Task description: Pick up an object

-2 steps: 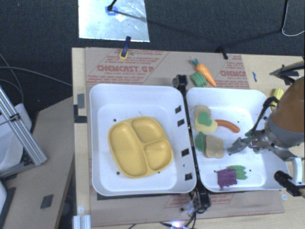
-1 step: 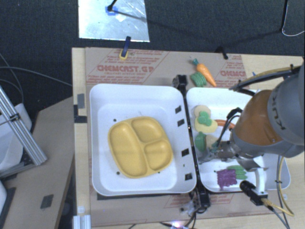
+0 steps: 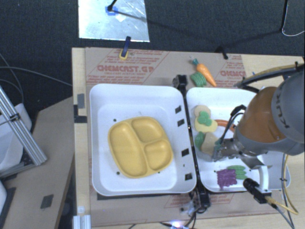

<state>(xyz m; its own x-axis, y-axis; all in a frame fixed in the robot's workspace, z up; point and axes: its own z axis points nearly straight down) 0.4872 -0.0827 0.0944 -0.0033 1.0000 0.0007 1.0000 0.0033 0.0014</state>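
The gripper (image 3: 220, 152) sits low in the right bin (image 3: 248, 95) among small plastic toy foods; whether it is open or closed I cannot tell. A knobbly purple grape bunch (image 3: 227, 177) lies just beside it, a better target than the smooth, rounded pale pieces (image 3: 204, 123). The left bin (image 3: 138, 93) holds a glossy yellow tray (image 3: 140, 146).

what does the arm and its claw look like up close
The arm is bulky and rounded, grey with a broad orange band above the wrist and part of dark lettering on its casing. A black cable loops beside the band. The claw is a small, dark metallic piece at its tip.
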